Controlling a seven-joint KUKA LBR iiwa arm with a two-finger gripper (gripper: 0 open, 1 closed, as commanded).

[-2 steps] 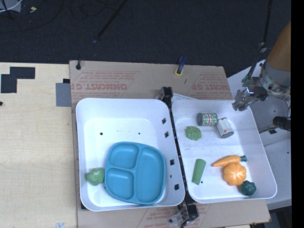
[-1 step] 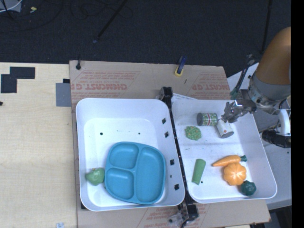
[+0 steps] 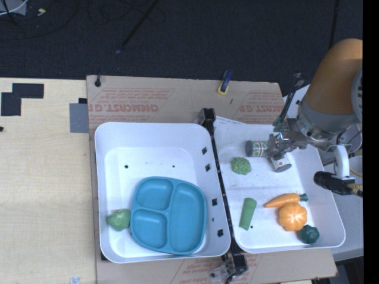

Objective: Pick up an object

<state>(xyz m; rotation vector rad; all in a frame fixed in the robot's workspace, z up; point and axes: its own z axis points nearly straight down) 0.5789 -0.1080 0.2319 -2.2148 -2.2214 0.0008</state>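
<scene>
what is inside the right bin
Right bin holds a can, green ball, green stick, carrot, orange and dark green piece. The gripper covers whatever lies beneath it.

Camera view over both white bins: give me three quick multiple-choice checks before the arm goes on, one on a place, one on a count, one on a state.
1. Where does the blue divided plastic tray lie?
A. left white bin
B. right white bin
C. on the cardboard sheet

2. How many orange things lie in the right bin?
A. none
B. two
C. four

3. How does the small green-and-white can rest?
A. upright
B. on its side
C. stacked on the tray

Answers:
1 A, the tray sits on the left bin's floor, beside a pale green toy.
2 B, an orange toy carrot and a round orange fruit.
3 B, its long side lies along the bin floor, next to the gripper.
</scene>
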